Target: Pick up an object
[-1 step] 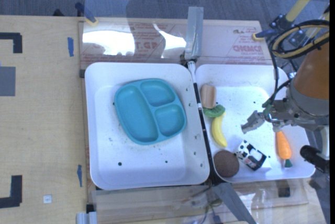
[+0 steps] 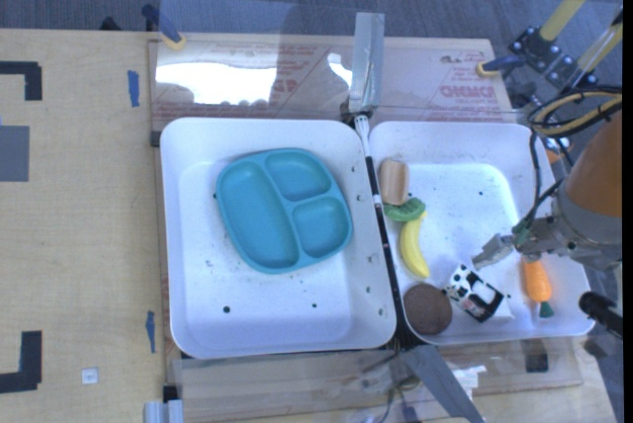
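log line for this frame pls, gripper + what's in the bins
gripper: over right bin, nothing visibly held | right bin: banana, carrot, cow toy, brown ball | left bin: blue plate

One fixed camera looks down aslant on both white bins (image 2: 188, 213).

A blue divided plate (image 2: 285, 210) lies in the left bin (image 2: 188, 312); the gripper (image 2: 506, 245) hovers over the right bin (image 2: 465, 139).

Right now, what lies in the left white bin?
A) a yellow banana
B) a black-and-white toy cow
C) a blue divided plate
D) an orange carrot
C: the blue divided plate lies alone in the left white bin; the banana, carrot and cow lie in the right bin.
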You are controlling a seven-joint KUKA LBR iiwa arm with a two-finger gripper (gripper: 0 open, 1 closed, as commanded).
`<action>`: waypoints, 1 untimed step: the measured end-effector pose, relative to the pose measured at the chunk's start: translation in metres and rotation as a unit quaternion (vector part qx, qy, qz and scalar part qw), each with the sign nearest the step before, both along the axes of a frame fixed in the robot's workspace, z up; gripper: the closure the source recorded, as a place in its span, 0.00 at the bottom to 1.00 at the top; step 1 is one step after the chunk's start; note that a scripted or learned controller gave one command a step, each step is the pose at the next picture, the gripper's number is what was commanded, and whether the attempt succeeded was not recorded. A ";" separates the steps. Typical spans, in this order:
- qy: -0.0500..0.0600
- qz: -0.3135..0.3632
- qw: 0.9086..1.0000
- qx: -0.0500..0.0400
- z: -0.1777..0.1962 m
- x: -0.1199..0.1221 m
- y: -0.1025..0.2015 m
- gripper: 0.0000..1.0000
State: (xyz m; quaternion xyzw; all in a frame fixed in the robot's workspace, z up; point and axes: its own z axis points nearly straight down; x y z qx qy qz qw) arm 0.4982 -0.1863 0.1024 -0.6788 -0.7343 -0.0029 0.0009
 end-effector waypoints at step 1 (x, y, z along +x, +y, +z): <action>-0.008 0.030 0.999 0.006 -0.009 -0.006 -0.021 0.00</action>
